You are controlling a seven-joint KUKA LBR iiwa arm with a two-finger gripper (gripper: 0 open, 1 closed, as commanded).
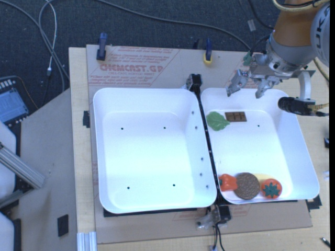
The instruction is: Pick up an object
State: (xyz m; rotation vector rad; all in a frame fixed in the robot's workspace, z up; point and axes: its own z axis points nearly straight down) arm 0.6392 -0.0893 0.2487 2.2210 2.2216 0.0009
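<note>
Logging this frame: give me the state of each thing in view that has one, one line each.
gripper: open, holding nothing, above the right bin's far edge.
green leaf: flat in the right bin, far left.
chocolate bar: flat beside the leaf.
brown cookie: near edge, lying among the red pieces.
tomato: near edge, right of the cookie.
left bin: level on the bench.

The left bin [149,150] lies bare across the frame's middle, and in the right bin [293,140] open floor runs between the green leaf [216,121] and brown bar [235,117] near its upper left and the crowded red, brown and yellow pieces [249,186] along its lower edge.
</note>
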